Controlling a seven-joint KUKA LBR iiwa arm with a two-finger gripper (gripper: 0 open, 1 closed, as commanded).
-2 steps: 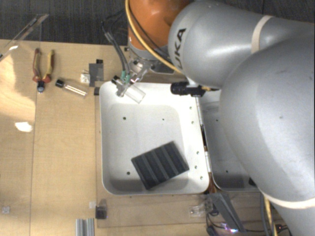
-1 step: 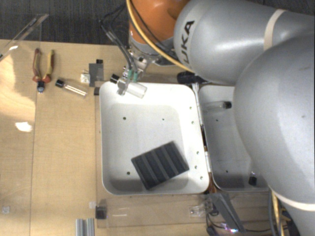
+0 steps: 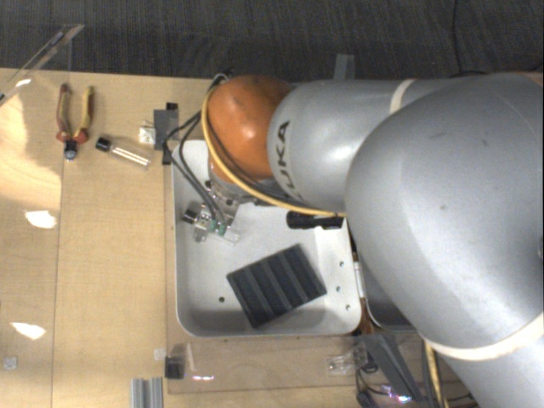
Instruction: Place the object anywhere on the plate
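- Across the right half of the camera view, the grey arm (image 3: pixel 408 185) reaches in, its bulk covering most of the right bin (image 3: pixel 380 313), of which a small grey patch shows under the arm.
- Its orange band (image 3: pixel 242 126) sits over the top edge of the left bin (image 3: pixel 191 313), with black and yellow cables looping around it.
- Below the band, the gripper (image 3: pixel 208 218) hangs over the upper left part of the left bin, close to the bin's left wall.
- Whether the gripper is open or closed cannot be told; it shows as a small cluster of metal and green parts, too blurred and too hidden by the wrist to read, and nothing can be seen held in it.
- A dark ridged plate (image 3: pixel 276 285) lies flat and turned at a slant on the floor of the left bin, toward the lower middle, apart from the gripper.
- A small black object (image 3: pixel 308 220) lies near the bin's right side, just under the arm and above the plate, not touching it.
- On the wooden bench (image 3: pixel 102 270) to the left of the bins, a pair of pliers (image 3: pixel 74 117) with red and yellow handles lies near the top, with a small clear tube (image 3: pixel 123 150) beside it.
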